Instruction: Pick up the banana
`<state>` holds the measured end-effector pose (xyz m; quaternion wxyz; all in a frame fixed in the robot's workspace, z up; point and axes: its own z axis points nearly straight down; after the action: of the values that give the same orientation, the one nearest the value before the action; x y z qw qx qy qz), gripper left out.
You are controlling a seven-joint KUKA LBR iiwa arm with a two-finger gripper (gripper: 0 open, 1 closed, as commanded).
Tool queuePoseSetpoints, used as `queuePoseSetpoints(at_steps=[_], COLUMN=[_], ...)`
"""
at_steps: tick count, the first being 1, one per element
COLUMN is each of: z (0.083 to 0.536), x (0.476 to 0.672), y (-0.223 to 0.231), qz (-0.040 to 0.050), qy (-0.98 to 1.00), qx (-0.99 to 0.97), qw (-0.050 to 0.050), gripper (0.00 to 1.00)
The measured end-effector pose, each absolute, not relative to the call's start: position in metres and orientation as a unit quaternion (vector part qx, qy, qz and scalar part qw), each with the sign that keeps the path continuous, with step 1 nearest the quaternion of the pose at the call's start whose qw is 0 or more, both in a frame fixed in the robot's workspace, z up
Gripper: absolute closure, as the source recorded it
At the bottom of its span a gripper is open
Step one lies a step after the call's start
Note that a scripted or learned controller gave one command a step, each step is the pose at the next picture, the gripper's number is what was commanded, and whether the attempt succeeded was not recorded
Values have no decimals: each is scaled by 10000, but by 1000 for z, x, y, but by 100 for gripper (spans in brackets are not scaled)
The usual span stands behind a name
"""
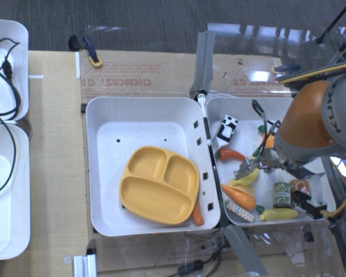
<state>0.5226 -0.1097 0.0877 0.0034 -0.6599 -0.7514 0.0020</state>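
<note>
Where the right bin (214,104) holds its clutter, the banana (247,178) lies near the middle, a yellow curved piece just above a carrot (239,196) and below a red pepper (231,154). Directly over the banana hang the jaws (246,168), their metal tips touching or almost touching its upper edge; whether they are parted or closed on it cannot be told from this angle. Behind them, the arm (307,123) enters from the right, its orange band bulking above the wrist, which slants down and leftward into the bin. Nearby lie a green can (282,194), a second yellow fruit (278,214) at the near wall, and a black-and-white toy (226,128). Beside it on the worktop (52,154), the left bin (98,172) carries a yellow divided plate (160,184), with a small orange piece (198,216) at its near right edge.
</note>
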Motion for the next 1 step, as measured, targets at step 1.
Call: queuePoseSetpoints(at_steps=[1], z=[93], x=[522], y=[-111], qz=[34], qy=[-7499], qx=[-6615], qw=[57], gripper=[100])
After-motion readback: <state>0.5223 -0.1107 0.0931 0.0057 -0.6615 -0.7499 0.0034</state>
